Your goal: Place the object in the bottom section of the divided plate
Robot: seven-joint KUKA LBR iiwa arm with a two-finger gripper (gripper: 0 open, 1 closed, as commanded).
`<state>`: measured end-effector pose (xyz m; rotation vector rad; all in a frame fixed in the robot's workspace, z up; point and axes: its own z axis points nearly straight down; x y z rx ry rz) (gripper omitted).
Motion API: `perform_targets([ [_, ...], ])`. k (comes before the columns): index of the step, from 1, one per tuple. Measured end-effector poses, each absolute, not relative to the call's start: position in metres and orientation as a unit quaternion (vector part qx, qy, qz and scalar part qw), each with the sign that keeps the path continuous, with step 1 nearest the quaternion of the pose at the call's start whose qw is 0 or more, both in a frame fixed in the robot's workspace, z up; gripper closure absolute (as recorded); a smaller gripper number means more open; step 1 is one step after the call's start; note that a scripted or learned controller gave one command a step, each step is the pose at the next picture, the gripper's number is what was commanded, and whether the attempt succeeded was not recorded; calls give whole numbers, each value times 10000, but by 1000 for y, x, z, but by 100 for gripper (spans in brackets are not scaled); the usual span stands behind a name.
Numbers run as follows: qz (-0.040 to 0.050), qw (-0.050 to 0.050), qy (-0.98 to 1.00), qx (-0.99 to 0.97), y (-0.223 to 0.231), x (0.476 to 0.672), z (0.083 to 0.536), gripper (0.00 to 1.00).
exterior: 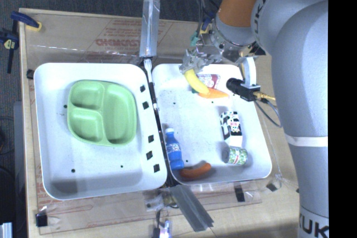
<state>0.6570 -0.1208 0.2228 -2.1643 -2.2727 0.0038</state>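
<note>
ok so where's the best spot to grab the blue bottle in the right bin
Probably mid-body. The blue bottle lies on its side along the right bin's left wall, white cap toward the far end. Come straight down from above, fingers spanning its narrow width. The wall crowds one side and the hot dog sits at its base, so avoid both ends. The end effector is near the banana.

Two bins side by side; left bin (50, 175) holds divided plate (102, 112), toward its upper middle; right bin (262, 159) holds the rest: banana (194, 81) at far edge just below gripper (193, 59), carrot (214, 94) touching banana; milk carton (231, 125) right of centre, can (236, 155) below it; bottle (173, 148) along left wall, sausage (195, 170) at near edge.
</note>
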Motion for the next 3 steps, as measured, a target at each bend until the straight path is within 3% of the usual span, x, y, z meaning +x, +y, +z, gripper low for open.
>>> perform_targets([
  [1, 11, 12, -7988, -6016, -46, 657, 210, 100],
  [2, 10, 8, -8397, -5431, 38, 609, 231, 100],
  [3, 10, 6, -8393, -5436, 37, 609, 231, 0],
])
